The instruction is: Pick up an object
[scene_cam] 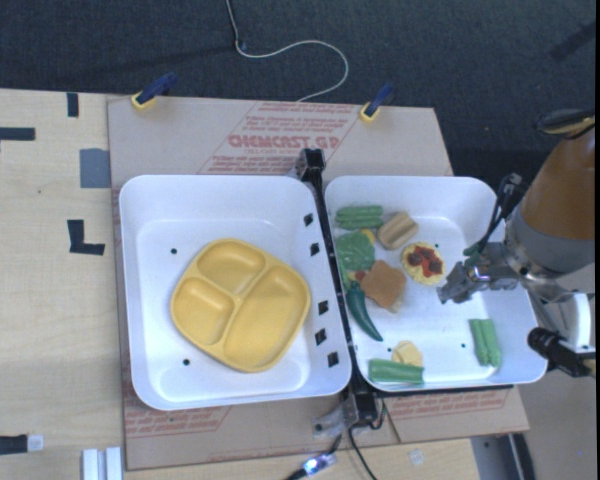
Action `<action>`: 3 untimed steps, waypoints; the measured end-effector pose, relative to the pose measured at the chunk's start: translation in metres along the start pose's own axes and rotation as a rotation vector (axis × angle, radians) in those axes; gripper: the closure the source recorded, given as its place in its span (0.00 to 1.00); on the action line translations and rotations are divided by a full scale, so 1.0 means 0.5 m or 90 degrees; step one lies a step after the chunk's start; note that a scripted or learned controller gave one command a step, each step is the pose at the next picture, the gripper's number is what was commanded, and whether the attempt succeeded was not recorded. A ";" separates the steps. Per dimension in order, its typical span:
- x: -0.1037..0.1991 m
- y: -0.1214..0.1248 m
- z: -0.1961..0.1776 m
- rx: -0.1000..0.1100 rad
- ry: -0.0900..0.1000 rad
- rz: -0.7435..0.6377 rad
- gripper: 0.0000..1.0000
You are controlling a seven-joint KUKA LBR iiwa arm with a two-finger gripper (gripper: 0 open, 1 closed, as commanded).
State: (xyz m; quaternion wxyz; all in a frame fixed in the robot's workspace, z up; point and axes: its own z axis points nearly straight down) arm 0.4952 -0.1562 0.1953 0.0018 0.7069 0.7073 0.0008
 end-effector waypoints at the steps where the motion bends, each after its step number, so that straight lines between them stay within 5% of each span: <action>1: 0.001 0.002 -0.061 0.001 0.000 -0.001 1.00; 3: 0.185 0.100 -0.040 0.003 0.002 -0.004 1.00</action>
